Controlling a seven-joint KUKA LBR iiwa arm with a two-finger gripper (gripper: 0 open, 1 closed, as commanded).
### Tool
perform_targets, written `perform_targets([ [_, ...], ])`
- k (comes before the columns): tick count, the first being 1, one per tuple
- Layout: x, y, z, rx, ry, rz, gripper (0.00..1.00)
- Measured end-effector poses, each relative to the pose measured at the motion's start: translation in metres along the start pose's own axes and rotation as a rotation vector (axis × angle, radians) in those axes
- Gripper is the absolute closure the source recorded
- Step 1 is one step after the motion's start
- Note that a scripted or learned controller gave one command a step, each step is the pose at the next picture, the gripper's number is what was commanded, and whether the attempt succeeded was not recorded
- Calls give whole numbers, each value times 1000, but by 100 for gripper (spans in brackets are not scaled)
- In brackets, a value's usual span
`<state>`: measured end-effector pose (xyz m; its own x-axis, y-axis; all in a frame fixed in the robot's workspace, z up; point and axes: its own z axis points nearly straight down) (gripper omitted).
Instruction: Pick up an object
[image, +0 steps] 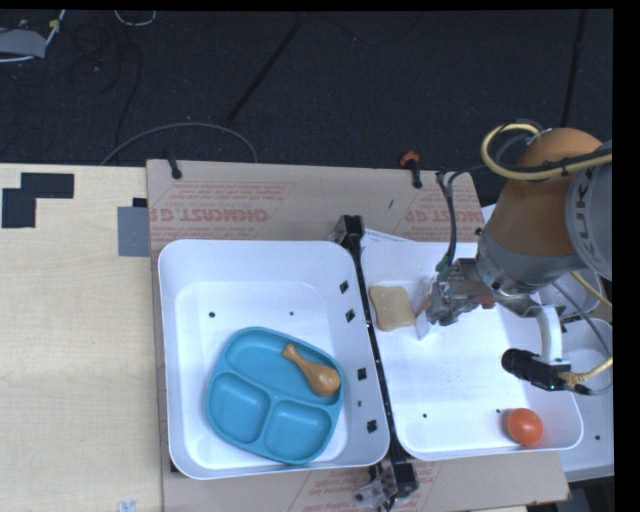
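Note:
In the right bin (470, 440) a tan bread-like slab (391, 307) lies near the left wall, and an orange-red ball (524, 427) rests in the near right corner. My gripper (432, 312) hangs low over the right bin, just right of the tan slab, with the grey and orange arm behind it. Nothing shows between its fingers. In the left bin (190, 290) a blue divided plate (272, 397) carries a tan drumstick (311, 369).
A black divider with clips (362, 340) runs between the two bins. Cardboard (270, 205) lies under the bins' far side. A black cable connector (530, 368) hangs from the arm above the right bin's right side.

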<state>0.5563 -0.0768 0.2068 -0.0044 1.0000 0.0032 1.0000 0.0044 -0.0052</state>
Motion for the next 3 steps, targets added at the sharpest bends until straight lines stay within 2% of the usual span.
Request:
perform_targets([
  [1, 56, 2, -12, -4, -1, -1, 100],
  [2, 110, 3, -4, 0, -2, 1, 100],
  [3, 169, 4, -12, -2, -1, -1, 100],
])
